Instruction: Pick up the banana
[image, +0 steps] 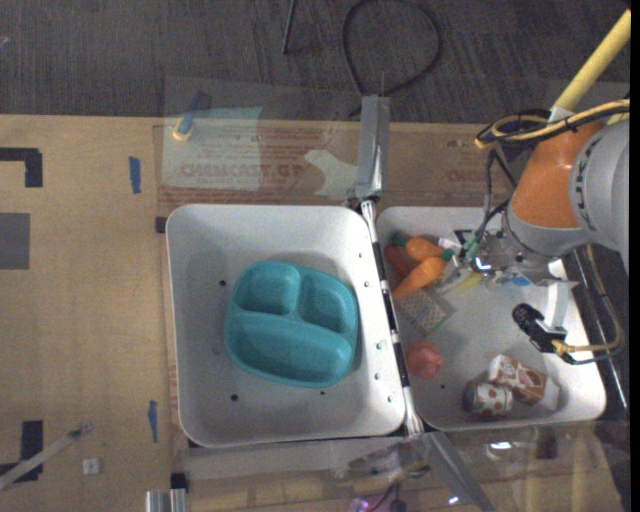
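Observation:
The gripper (474, 262) hangs low over the upper left part of the right bin (585, 400), under the grey wrist with its orange band. A pale yellow strip that looks like the banana (461, 283) pokes out just below and left of the gripper, mostly hidden by it. The view does not show whether the two touch. An orange carrot (418, 277) lies right beside the banana on its left.
Another orange piece (425, 247), a dark red item (398, 262), a grey mesh pad (425, 312), a pink-red fruit (424, 358), a small can (487, 398) and a carton (521, 378) share the right bin. A teal divided plate (291, 322) lies in the left bin (195, 300).

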